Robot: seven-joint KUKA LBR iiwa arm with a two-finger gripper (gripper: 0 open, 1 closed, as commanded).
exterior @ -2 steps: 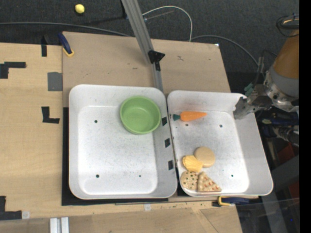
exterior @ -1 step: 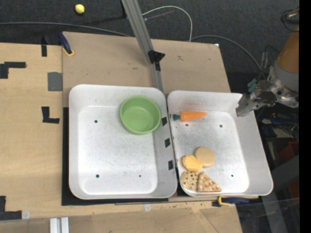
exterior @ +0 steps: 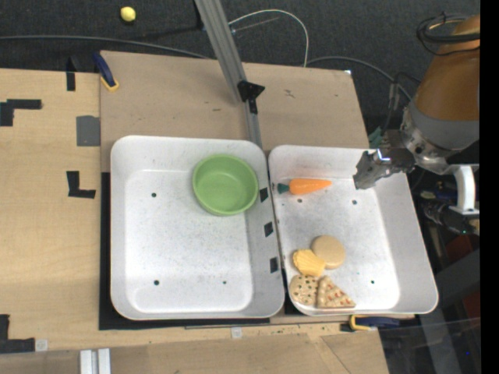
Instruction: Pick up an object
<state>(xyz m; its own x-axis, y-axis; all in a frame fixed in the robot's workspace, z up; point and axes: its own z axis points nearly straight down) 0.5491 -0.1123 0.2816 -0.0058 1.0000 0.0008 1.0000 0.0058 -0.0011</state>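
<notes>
Orange against white, the carrot [exterior: 309,185] lies near the right bin's [exterior: 405,232] far wall as our gripper [exterior: 368,172] hovers beside it, carrying nothing; its finger spread we cannot tell. We judge the approach underway: next, descend onto it. Biscuits [exterior: 320,275] and green bowl [exterior: 225,184] sit clear.

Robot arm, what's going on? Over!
Gripper above right bin, carrying nothing. Carrot just left of it, untouched. Path clear.
</notes>
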